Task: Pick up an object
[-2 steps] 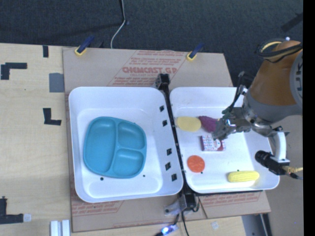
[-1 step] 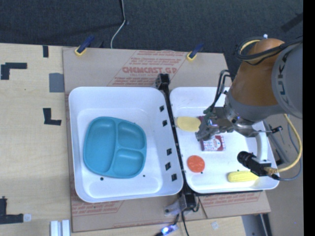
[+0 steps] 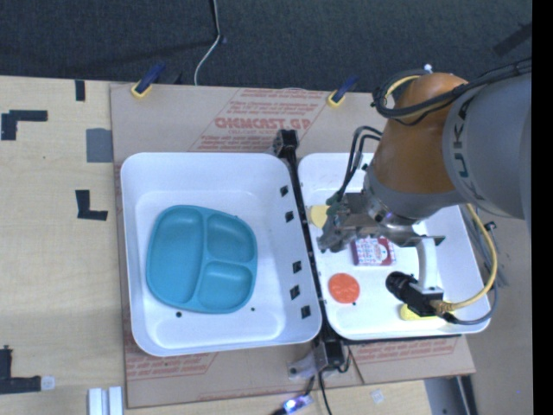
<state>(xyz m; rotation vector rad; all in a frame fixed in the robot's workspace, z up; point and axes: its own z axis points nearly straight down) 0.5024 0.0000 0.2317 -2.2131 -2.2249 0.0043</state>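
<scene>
**Over right bin: pincer low, grip state unclear**

Reaching from the right, the arm [image 3: 423, 145] sat above the right bin [image 3: 384, 318], on the bench [image 3: 52, 232]. The pincer [image 3: 333, 230] was low near that bin's left wall. Whether it was wide, narrow or holding anything could not be told.

A small yellow item [image 3: 319, 215] lay just beside the pincer, partly hidden by it. A red-and-white packet [image 3: 371, 252] lay just right of the pincer, its top edge under the wrist. An orange disc [image 3: 344, 289] lay nearer the front, apart from the pincer, close to the packet.

The left bin [image 3: 173, 175] held a teal divided plate [image 3: 201, 258], flat, well apart from the arm. Both bins sat on a cardboard sheet [image 3: 251, 124].
</scene>
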